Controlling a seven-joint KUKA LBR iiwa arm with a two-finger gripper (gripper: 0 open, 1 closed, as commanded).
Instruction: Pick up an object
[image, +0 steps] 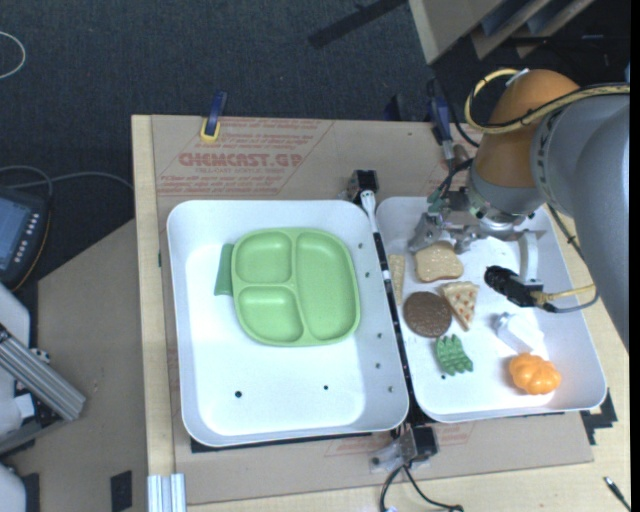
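you're early in the pick: the gripper (440, 232) sits low over the far end of the right bin (575, 385), just above the bread slice (438, 264), and nothing is lifted; how its fingers stand you cannot tell. the pizza wedge (462, 301), brown cookie (428, 313), green toy (453, 355) and orange piece (532, 373) all lie on the bin floor, so grasp and lift remain

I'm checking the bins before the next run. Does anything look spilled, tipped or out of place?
Nothing stands out. The green tray lies flat in the left bin. The bread, cookie, pizza slice, green piece and orange piece lie apart in the right bin, with the gripper above the bread.
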